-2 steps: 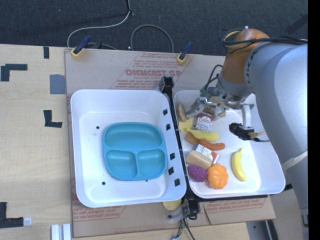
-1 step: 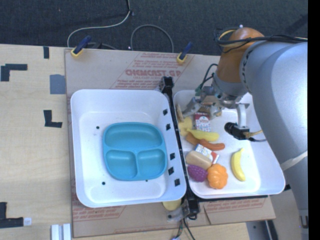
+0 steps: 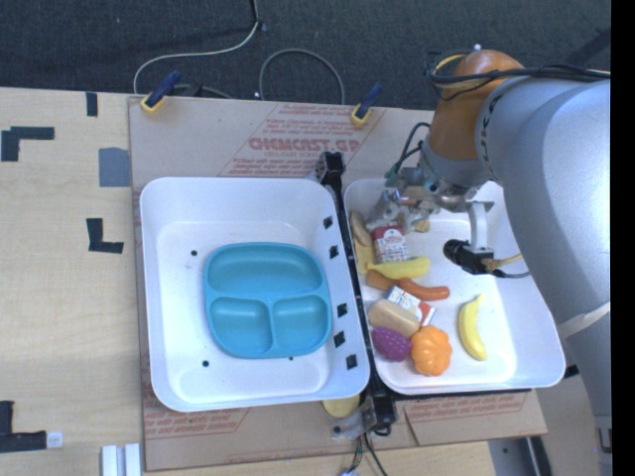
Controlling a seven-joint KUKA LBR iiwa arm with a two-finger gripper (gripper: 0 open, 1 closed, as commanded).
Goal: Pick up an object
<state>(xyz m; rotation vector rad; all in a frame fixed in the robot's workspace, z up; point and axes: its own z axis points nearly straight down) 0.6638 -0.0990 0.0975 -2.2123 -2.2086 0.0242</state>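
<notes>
The pale wooden desk (image 3: 60,305) carries one brown cardboard sheet (image 3: 288,139), held at its far edge by two clamps (image 3: 156,98). Two shallow white bins sit side by side on the sheet.

The left white bin (image 3: 159,206) holds one thing: a light blue plastic plate with three compartments (image 3: 266,298), lying flat near the middle.

The right white bin (image 3: 511,300) holds eight toy foods, as far as the overlaps allow a count, and these are the objects to pick from. They are crowded toward its left half:
- one pale yellow strip (image 3: 355,234) along the left wall
- one purple bunch of grapes (image 3: 390,344)
- one small red-and-white packet (image 3: 389,242)
- one tan block with a red-and-white label (image 3: 396,314)
- one long yellow piece (image 3: 403,267)
- one orange-red sausage (image 3: 426,291)
- one round orange fruit (image 3: 430,353)
- one yellow banana (image 3: 472,331), lying apart to the right

The gripper (image 3: 402,204) hangs over the far left part of this bin, just beyond the packet. Whether its jaws are spread or pressed together cannot be told. The one grey arm (image 3: 556,167) reaches in from the right.
</notes>
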